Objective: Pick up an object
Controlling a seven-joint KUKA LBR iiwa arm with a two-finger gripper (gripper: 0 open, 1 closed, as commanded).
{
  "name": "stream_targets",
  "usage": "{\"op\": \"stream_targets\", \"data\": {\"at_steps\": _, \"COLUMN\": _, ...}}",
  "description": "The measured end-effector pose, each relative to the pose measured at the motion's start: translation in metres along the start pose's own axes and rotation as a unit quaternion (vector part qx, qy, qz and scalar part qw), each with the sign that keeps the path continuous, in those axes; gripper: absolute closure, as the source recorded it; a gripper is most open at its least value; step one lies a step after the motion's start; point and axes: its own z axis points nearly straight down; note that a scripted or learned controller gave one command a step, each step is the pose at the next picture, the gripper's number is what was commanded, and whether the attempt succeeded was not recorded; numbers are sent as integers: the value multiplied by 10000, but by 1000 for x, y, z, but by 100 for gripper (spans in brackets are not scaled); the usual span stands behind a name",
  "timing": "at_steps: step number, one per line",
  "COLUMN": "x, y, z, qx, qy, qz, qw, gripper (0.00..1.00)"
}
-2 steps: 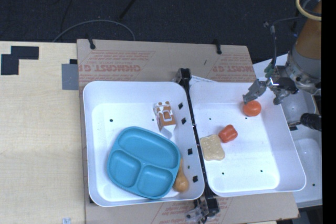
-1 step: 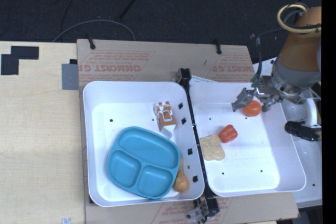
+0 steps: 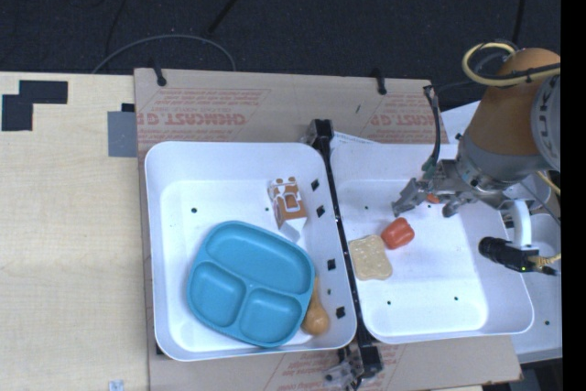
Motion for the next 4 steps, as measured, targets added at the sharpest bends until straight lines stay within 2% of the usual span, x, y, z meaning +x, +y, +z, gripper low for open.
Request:
{"op": "stream_targets", "data": {"at_steps": 1, "x": 2, "y": 5, "z": 45, "qx": -5, "qy": 0, "qz": 3, "qw": 10000, "gripper": 0}}
{"op": "stream_targets", "data": {"at_steps": 2, "x": 1, "y": 5, "z": 33, "qx": -16, "qy": -4, "qz": 16, "qw": 10000, "gripper": 100}}
{"op": "stream_targets", "data": {"at_steps": 3, "x": -9, "y": 6, "z": -25, "qx": -56, "qy": -16, "qz": 23, "qw": 10000, "gripper": 100}}
{"op": "stream_targets", "data": {"at_steps": 4, "x": -10, "y": 7, "z": -54, "qx": -47, "qy": -12, "qz": 1, "qw": 10000, "gripper": 100}}
